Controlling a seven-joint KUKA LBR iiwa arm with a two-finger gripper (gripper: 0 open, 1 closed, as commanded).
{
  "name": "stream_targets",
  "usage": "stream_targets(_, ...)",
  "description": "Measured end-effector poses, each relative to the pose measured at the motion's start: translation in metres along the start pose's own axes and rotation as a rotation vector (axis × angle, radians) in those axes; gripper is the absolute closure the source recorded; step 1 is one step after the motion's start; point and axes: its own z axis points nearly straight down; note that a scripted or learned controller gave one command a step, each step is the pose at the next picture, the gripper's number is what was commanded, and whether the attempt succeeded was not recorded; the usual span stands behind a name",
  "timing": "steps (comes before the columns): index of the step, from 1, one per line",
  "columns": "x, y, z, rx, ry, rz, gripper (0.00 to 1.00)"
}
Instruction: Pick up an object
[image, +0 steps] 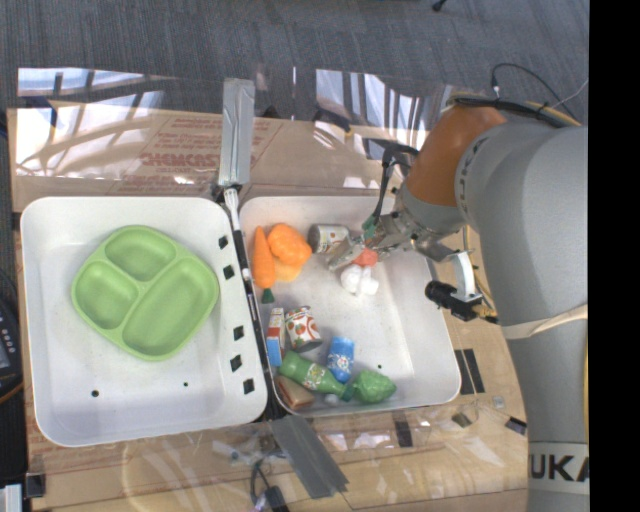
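The grey arm (520, 200) with its orange band reaches in over the right bin (425, 350); the left bin (50, 380) holds a green divided plate (145, 292); in the right bin, a carrot (263, 258) lies beside an orange (288, 247) near the left wall; a green bottle (310, 375), a blue can (341, 355) and a small carton (302, 328) cluster at the front; the gripper (358, 252) sits low at a white-and-red object (360, 278), just beside a tin can (327, 237); whether its jaws are open or closed I cannot tell.
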Motion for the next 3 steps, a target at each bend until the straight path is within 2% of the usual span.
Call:
stream_targets(1, 0.002, 0.002, -0.011, 0.000, 0.000, -0.007, 1.00)
stream_targets(2, 0.069, 0.035, -0.105, -0.003, 0.001, -0.128, 1.00)
stream_targets(3, 0.135, -0.005, -0.119, 0.003, 0.002, -0.224, 1.00)
